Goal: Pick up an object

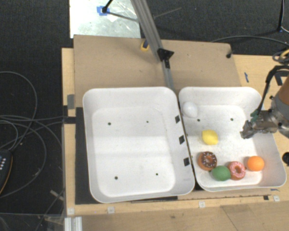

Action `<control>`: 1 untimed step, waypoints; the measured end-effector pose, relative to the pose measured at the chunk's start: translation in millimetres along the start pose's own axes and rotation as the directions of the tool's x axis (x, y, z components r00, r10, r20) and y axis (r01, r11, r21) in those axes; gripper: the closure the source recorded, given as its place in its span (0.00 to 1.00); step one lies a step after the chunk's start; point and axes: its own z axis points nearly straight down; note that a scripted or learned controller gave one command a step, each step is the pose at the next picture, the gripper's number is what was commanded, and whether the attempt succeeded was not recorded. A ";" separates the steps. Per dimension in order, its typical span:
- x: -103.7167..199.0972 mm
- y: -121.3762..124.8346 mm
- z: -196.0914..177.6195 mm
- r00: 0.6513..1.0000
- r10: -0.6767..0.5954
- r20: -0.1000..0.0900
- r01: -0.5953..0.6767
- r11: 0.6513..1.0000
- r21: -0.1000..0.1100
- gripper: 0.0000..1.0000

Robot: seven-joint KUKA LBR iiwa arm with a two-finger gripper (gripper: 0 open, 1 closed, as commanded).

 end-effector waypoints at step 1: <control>-0.7 2.6 -51.0 1.000 0.000 0.000 0.000 1.000 0.000 1.00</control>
